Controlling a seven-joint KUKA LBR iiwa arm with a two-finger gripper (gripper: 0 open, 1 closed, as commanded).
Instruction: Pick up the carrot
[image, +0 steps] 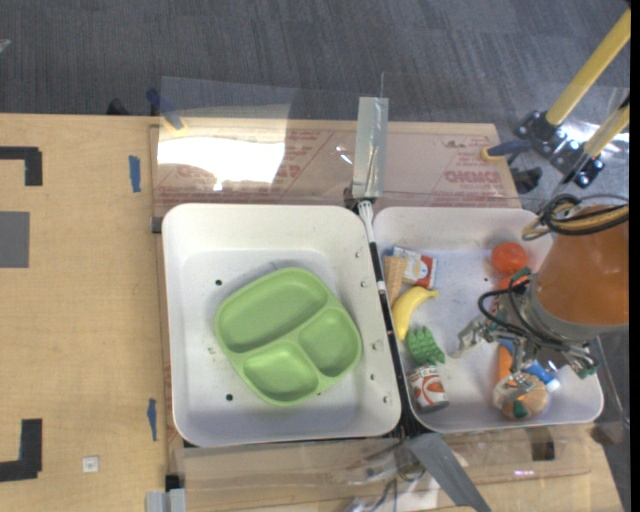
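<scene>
Grey carpet at top of frame, tan bench (80, 300) below it carrying both bins. Left bin (190, 250), centre-left of frame: green divided plate (288, 335) lying flat in it. Right bin (455, 240), right of centre: carton (410, 268) near its upper left, banana (408, 308) just below that, green toy (425, 345) beneath the banana, small can (428, 387) at the lower left. Red tomato (509, 256) upper right. Carrot (505, 362) stands lower right, just above a round brownish item (522, 398). Gripper (520, 345) hangs over the carrot; jaws' state: cannot tell, wiring blocks them.
</scene>
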